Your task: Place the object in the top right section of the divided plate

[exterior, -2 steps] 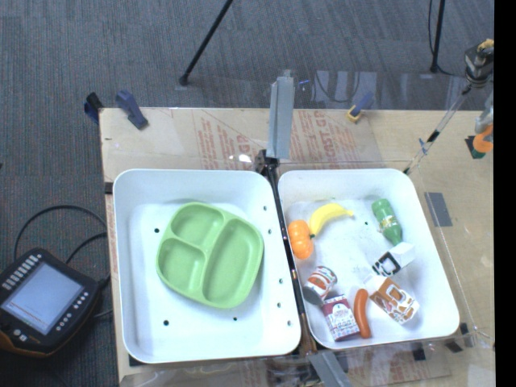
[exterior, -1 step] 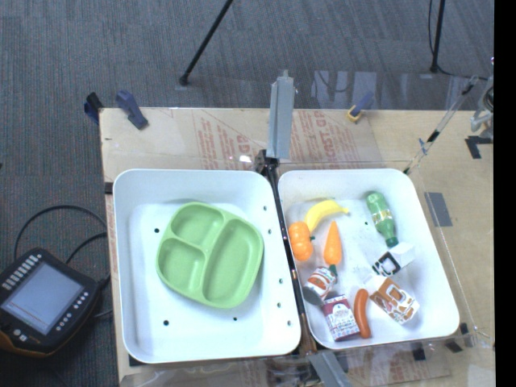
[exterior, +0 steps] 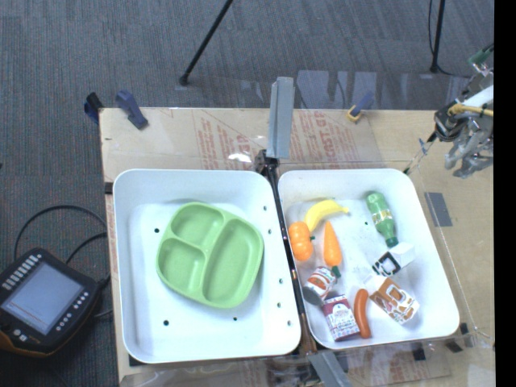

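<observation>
Partly cut off at the edge, the hand (exterior: 470,153) seems empty; its grip state is unclear.

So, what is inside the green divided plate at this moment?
The green divided plate in the left bin shows only its three bare green sections; no object lies in any of them. The toy foods are in the right bin. What is under the plate is covered.

A green divided plate (exterior: 211,253) sits alone in the left bin (exterior: 129,216), white floor open around it. The right bin (exterior: 419,196) is crowded, toy food packed toward its front edge; only its back corners lie bare.
</observation>
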You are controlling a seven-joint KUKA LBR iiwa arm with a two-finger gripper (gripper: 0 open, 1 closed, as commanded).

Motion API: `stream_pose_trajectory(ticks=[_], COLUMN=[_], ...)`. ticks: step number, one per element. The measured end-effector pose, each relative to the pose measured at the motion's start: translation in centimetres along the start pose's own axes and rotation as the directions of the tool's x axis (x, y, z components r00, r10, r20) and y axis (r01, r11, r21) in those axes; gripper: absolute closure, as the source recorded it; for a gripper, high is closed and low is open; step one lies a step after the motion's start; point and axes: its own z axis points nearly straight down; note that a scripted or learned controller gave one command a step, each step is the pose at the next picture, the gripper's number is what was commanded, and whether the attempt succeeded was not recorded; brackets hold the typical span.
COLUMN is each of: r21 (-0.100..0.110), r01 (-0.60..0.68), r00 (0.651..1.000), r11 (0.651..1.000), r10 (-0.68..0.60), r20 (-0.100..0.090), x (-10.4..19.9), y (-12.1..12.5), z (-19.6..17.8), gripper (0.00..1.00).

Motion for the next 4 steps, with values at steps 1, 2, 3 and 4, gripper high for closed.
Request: stream_pose_trajectory(ticks=[1, 2, 3, 4], r21=[-0.003, -0.004, -0.005, -0.002], r01=[0.314, 0.933, 0.742, 0.53], r00=[0.949, 0.359, 0.671, 0.848], r11=[0.949, 0.359, 0.671, 0.848], r10=[-0.314, -0.933, -0.742, -0.53], r20=[-0.002, 0.001, 0.0, 0.0], x=[2.1, 1.4, 4.2, -5.7], y=[4.7, 5.2, 4.4, 1.6], z=[-4.3, -2.1, -4.3, -4.2], gripper=[1.0, 1.0, 1.0, 1.0])
